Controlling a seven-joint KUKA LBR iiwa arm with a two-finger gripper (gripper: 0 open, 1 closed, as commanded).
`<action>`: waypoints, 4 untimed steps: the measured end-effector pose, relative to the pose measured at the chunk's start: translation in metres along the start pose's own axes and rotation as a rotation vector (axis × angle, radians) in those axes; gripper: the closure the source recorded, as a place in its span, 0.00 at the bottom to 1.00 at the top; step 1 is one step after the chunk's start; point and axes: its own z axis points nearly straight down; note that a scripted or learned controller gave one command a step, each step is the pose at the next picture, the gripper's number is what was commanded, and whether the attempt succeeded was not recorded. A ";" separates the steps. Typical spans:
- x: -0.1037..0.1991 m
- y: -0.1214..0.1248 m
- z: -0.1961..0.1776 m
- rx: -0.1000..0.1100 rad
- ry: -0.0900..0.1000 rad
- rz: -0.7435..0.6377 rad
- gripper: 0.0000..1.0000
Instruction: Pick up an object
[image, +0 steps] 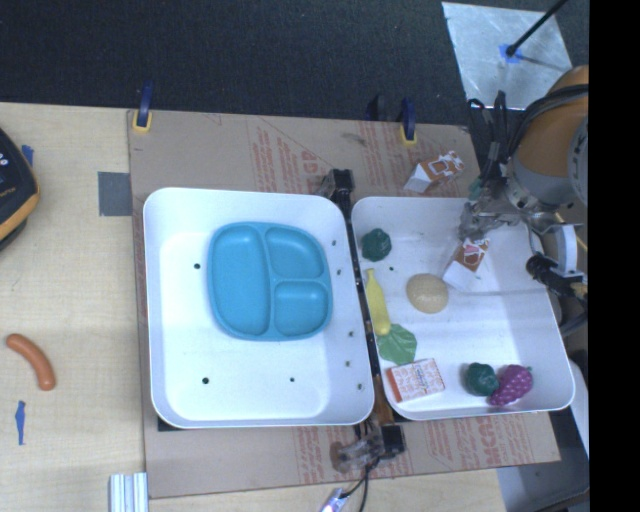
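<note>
Item: small brown-and-white packet (471, 254), lying in the far right part of the right bin (530, 330), directly beneath the pincer (480, 222). You would have judged it light, thin and crinkly, likely to slide or fold; its edges offered the best hold, taken across the narrow side.

Pincer: low over the packet, perhaps touching it; you could not tell how wide it stood, nor whether it had the packet.

Other contents, same bin: beige round lump (428, 293), yellow piece (377, 303), green leaf (398, 343), red-printed carton (415, 379), purple grapes (511, 383).

Left bin: blue divided plate (268, 280).
</note>
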 end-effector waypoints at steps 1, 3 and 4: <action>0.001 0.000 0.001 0.002 0.001 -0.001 0.00; -0.017 -0.015 0.014 0.004 0.013 -0.002 0.00; -0.018 -0.011 0.015 0.004 0.011 -0.001 0.00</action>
